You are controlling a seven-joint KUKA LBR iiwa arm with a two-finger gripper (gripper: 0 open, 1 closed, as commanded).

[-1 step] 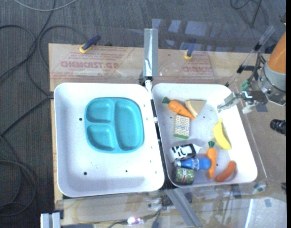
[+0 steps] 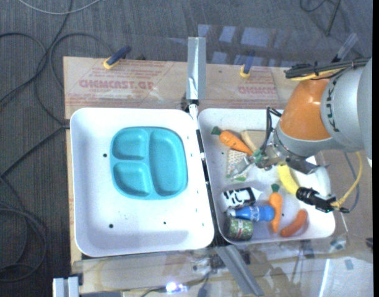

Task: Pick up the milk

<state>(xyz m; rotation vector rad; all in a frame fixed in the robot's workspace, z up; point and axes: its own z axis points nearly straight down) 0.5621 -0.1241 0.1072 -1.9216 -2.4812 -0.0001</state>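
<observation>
1. We see the milk [image 2: 241,196], a small black-and-white carton, lying in the right bin [image 2: 329,228], towards that bin's near-left part.
2. Just beside it, on the near side, we find a blue bottle [image 2: 254,213] lying on its side, and touching that a green can [image 2: 240,228] at the bin's near-left corner.
3. To the right of the bottle we note a small carrot [image 2: 275,208] standing nearly upright in the view, and a red sausage [image 2: 293,223] lying slantwise near the bin's near-right corner.
4. Farther back we see a larger carrot [image 2: 235,140] with a green top, near the bin's far-left corner, and a yellow banana [image 2: 288,181] partly under the arm.
5. The end effector [image 2: 256,159] hangs over the middle of the right bin, above and apart from the milk; we cannot tell how it is set.
6. The left bin [image 2: 90,228] bears a turquoise divided tray [image 2: 150,162].
7. Both bins rest on the table [image 2: 130,85].
</observation>
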